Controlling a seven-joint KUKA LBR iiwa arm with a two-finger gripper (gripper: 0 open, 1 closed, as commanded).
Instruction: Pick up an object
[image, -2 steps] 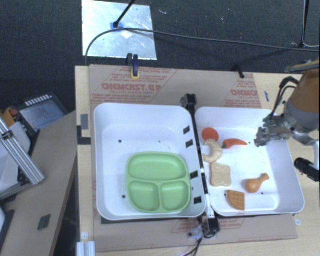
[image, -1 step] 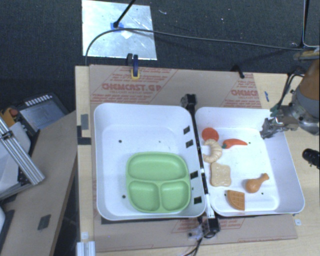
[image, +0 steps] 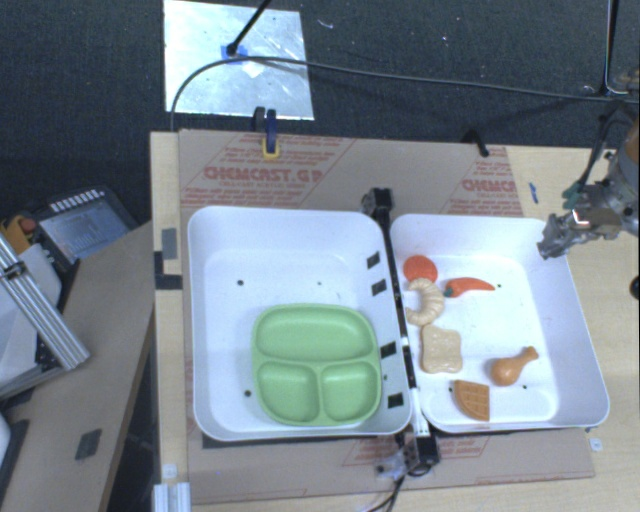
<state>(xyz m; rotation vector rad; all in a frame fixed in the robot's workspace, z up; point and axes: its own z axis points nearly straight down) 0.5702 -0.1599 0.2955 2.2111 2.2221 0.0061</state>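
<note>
The right bin (image: 570, 330) holds several toy foods: a red tomato slice (image: 420, 268), an orange chili pepper (image: 470, 287), a pale shrimp (image: 427, 301), a beige cracker (image: 441, 350), a drumstick (image: 512, 366) and an orange wedge (image: 471, 399). My gripper (image: 556, 238) hangs above the right bin's far right rim, apart from all of them, with nothing seen between its fingers.
The left bin (image: 220, 250) holds a green divided plate (image: 316, 363). A black divider clip strip (image: 392, 300) runs between the bins. A cable (image: 450, 85) crosses the back, and a metal sheet (image: 238, 55) lies beyond the bench. Equipment stands at the left (image: 60, 250).
</note>
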